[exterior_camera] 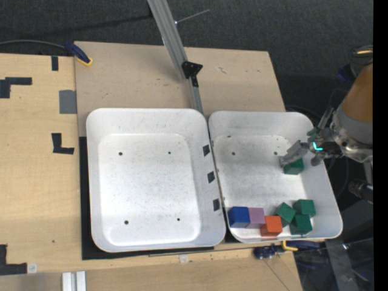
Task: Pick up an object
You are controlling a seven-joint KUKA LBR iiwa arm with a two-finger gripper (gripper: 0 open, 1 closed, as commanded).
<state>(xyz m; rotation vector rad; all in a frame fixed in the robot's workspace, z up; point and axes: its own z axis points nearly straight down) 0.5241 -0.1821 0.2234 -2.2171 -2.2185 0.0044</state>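
we see two white bins side by side, the left bin at centre frame and the right bin toward the right, where the grey and orange arm reaches in from the right edge. its gripper sits at a green block in the right bin's upper right, fingers closed on it as far as we can judge, so we take this as the grasp step. next we would lift straight up, clear of the blocks clustered lower right: blue block, purple block, orange block.
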